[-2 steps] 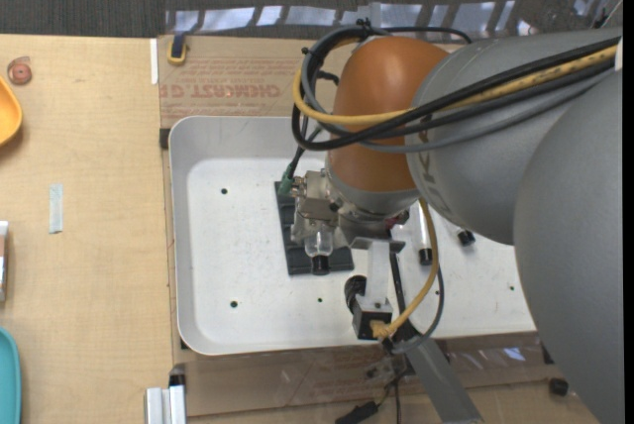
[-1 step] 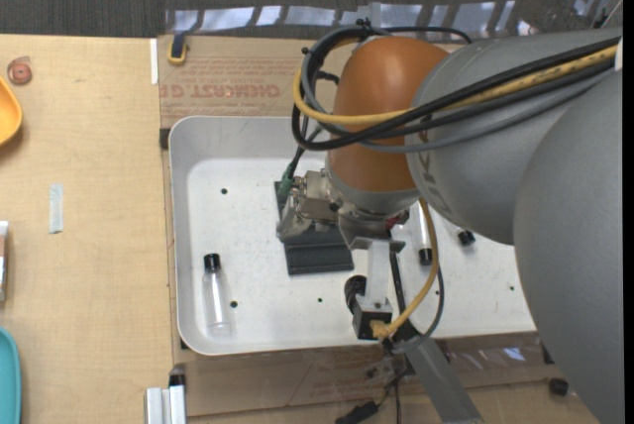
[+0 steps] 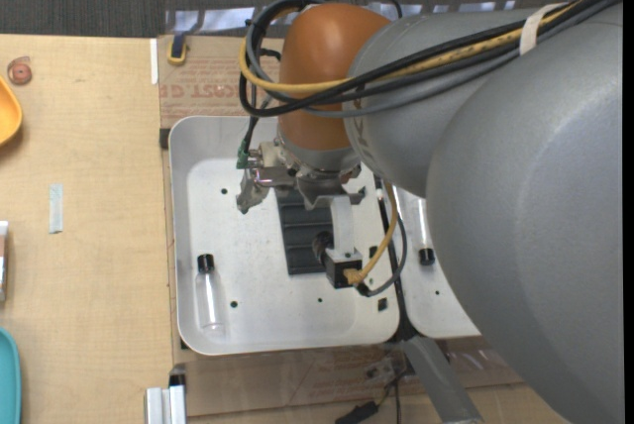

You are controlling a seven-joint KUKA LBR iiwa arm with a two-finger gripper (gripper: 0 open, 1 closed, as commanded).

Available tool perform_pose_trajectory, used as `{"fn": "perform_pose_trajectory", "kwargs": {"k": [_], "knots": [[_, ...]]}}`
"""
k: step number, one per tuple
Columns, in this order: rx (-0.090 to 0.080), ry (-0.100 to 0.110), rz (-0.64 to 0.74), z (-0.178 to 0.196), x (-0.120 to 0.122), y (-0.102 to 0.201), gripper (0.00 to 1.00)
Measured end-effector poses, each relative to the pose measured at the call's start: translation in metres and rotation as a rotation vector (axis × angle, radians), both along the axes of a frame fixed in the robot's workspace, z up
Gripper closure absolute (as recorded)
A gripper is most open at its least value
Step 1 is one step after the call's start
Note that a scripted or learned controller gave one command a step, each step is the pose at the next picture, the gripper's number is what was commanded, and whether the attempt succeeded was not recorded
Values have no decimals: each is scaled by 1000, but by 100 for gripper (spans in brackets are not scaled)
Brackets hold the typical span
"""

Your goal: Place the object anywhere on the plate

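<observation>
A clear plastic vial with a black cap (image 3: pixel 208 293) lies in the left white bin (image 3: pixel 188 164), near its front left corner. My gripper (image 3: pixel 309 239) hangs over the middle of that bin and shows as a black ribbed block under the orange band (image 3: pixel 322 65) of the wrist. The vial lies apart from it, to its left and a little nearer the front. The big grey arm covers most of the right bin (image 3: pixel 441 308) and the back of the left one.
A second small black-capped item (image 3: pixel 426 256) rests at the right bin's left side, close to the arm. On the wooden bench to the left are an orange dish edge (image 3: pixel 6 120), a teal edge (image 3: pixel 6 377) and a small grey strip (image 3: pixel 56 210). Yellow and black cables loop around the wrist.
</observation>
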State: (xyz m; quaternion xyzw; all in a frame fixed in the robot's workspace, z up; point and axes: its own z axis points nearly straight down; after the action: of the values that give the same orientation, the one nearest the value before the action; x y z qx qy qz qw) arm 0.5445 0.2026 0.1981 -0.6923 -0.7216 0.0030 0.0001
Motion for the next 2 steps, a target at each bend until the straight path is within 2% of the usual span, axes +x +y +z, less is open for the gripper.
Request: {"fn": "perform_pose_trajectory", "kwargs": {"k": [1,2], "knots": [[-1,1,-222,-101,-44,18,0],[-1,-2,-319,27,-67,25,0]]}}
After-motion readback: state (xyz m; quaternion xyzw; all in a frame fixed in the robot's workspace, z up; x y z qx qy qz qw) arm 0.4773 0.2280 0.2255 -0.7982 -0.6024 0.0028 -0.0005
